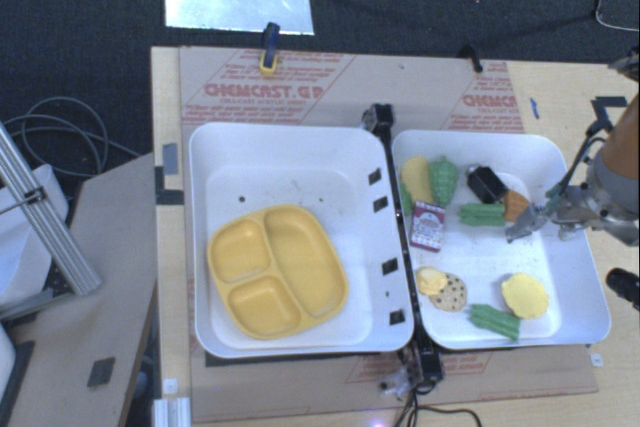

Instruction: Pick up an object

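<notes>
The right bin [570, 260] holds several small toy foods. At its back lie a yellow piece [416, 177], a green piece [443, 180] and a black object [487, 183]. A green vegetable [482, 213] and an orange piece [516, 205] sit mid-bin, and a red and white box [427, 225] lies by the left wall. Near the front are a cookie [452, 292], a yellow round piece [524, 295] and another green vegetable [495, 319]. My gripper [533, 223] hangs over the right half of this bin, just right of and below the orange piece.
The left bin [290, 155] holds a yellow divided tray [275, 270]. A black divider with clips [392, 215] runs between the bins. A yellow-handled tool [269, 50] lies on the board behind them. The arm [615, 180] enters from the right.
</notes>
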`<state>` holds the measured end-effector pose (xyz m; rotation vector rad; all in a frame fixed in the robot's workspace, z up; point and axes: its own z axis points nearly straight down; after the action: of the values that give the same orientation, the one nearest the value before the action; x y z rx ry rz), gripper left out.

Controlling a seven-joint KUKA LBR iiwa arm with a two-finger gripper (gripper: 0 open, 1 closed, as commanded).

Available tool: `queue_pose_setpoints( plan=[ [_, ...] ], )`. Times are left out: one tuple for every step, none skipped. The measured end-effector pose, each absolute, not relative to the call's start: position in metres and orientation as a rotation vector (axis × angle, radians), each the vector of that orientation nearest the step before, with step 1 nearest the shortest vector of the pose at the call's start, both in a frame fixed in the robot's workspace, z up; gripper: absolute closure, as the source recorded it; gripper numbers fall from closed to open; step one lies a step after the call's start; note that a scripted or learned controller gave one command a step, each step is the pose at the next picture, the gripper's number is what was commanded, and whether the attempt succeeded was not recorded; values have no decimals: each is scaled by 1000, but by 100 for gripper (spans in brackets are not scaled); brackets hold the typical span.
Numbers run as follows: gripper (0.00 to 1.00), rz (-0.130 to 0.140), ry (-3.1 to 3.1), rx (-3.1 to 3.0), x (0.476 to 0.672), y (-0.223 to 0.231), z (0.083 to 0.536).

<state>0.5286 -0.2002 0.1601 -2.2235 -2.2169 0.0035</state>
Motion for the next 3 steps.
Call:
queue_pose_setpoints(
  plan=[
    [0, -9, -2237, -2222, 617, -207, 85],
    [100, -9, -2239, -2224, 615, -208, 100],
    [100, -3, -2233, -2220, 618, -169, 87]
  ],
)
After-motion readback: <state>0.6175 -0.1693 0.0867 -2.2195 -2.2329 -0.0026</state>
